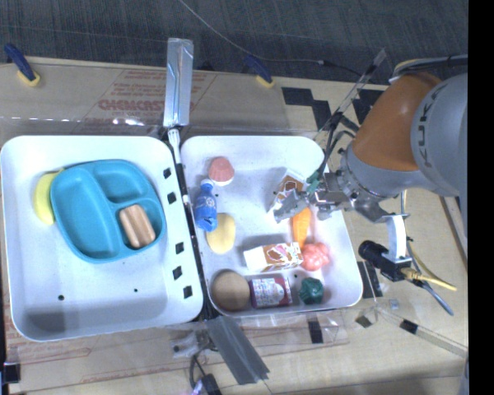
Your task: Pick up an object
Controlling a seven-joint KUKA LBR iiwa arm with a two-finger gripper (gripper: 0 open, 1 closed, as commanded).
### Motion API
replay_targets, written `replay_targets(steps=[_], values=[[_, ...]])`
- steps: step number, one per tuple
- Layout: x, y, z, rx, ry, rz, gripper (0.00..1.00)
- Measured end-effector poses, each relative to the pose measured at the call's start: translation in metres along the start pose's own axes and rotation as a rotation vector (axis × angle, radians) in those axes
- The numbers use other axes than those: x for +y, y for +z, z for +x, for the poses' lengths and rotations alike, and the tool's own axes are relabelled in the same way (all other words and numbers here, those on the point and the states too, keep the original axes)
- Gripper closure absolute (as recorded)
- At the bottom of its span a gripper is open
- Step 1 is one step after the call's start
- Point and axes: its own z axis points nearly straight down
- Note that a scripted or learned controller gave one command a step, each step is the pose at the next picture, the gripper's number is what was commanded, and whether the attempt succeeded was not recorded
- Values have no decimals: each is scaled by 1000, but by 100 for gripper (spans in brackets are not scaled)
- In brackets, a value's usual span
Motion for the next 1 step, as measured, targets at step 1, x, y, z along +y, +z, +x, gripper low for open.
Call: replay_targets(steps=[1], values=[[6, 25, 16, 1, 79, 2, 0]])
